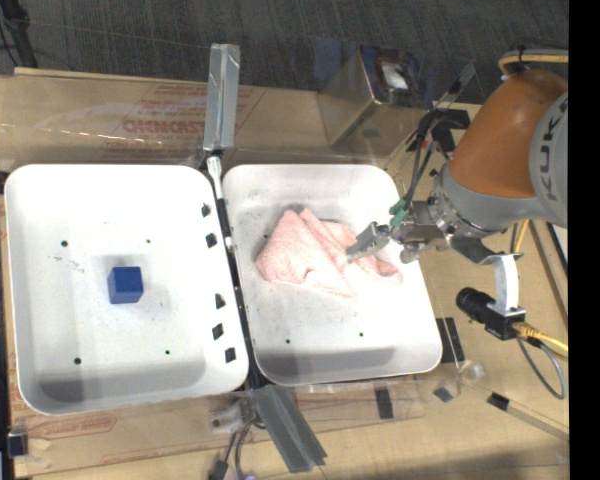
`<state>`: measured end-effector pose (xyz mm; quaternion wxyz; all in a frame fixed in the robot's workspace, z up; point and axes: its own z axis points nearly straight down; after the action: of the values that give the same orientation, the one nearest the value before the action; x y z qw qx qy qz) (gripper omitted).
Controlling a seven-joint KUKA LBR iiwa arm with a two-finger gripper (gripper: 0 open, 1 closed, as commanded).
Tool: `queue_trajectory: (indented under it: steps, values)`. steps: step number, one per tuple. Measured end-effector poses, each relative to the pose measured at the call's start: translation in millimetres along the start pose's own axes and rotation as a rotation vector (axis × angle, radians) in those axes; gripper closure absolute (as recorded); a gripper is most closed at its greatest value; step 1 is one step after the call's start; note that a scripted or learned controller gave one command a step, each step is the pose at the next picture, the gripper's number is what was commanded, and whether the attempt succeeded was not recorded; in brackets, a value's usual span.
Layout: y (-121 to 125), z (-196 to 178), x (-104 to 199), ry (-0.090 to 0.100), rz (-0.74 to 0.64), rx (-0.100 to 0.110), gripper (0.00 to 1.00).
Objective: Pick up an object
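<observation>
Brown cardboard sheeting point(90, 108) covers a bench seen from above at a slant, with dark floor beyond its far edge. Two shallow white bins sit side by side on the cardboard, their inner rims touching along a line of small black clips. A grey metal bar point(220, 98) rises from the far end of that shared rim, and a second grey bar point(290, 433) angles out from its near end.

Inside the left bin point(40, 368) a small blue cube point(126, 284) rests alone, a little left of the middle and well apart from every wall.

Inside the right bin point(410, 343) a crumpled pink cloth point(300, 253) lies near the centre, bunched into soft folds and spreading toward the right wall.

From the right, the grey robot arm with its orange band point(505, 133) reaches over the right bin's rim. Its gripper point(365, 246) points left and down, with the tip at the right-hand edge of the pink cloth, touching or just above the fabric. The fingers appear close together in a narrow wedge, but whether they pinch any cloth between them cannot be made out.

Cables and a black connector point(485, 308) hang beside the arm, off the right side of the bin, over the cardboard.
</observation>
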<state>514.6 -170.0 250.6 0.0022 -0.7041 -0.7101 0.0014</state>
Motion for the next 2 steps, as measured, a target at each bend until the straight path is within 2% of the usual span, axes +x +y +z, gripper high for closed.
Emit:
queue_trajectory:
  steps: [1,2]
  values:
    - [60,31,13,-0.001,0.061,0.0,0.0]
    - [85,155,-31,-0.003,-0.101,-0.013,0.0]
